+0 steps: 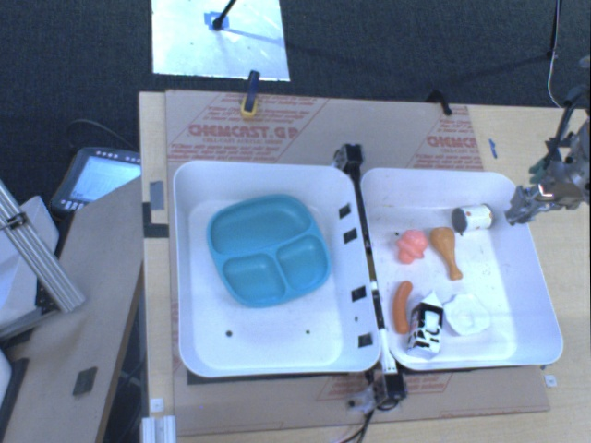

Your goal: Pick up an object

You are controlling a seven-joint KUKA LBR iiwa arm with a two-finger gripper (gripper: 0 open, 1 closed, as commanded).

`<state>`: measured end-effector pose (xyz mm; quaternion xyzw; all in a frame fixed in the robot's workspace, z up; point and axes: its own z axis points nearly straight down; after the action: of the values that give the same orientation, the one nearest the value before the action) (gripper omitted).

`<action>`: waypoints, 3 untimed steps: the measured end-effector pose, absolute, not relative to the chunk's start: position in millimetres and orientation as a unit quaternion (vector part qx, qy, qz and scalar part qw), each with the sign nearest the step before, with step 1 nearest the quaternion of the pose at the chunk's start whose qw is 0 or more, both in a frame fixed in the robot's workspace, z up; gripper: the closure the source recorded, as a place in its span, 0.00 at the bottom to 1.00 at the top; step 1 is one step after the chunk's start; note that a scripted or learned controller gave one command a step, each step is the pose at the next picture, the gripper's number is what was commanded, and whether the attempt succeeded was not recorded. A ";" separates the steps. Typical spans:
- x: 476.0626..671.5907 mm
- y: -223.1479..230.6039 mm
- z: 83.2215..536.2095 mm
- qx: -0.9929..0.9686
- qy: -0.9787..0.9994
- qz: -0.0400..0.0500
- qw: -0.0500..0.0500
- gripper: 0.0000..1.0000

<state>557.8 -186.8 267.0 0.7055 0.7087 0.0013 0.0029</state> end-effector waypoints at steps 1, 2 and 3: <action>550.7 -126.8 269.1 0.704 0.711 0.002 0.000 1.00; 547.8 -68.8 271.0 0.703 0.711 0.001 0.001 1.00; 531.9 -18.5 262.6 0.704 0.710 0.001 0.000 1.00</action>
<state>531.9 -18.5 262.6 0.7041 0.7101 0.0007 0.0000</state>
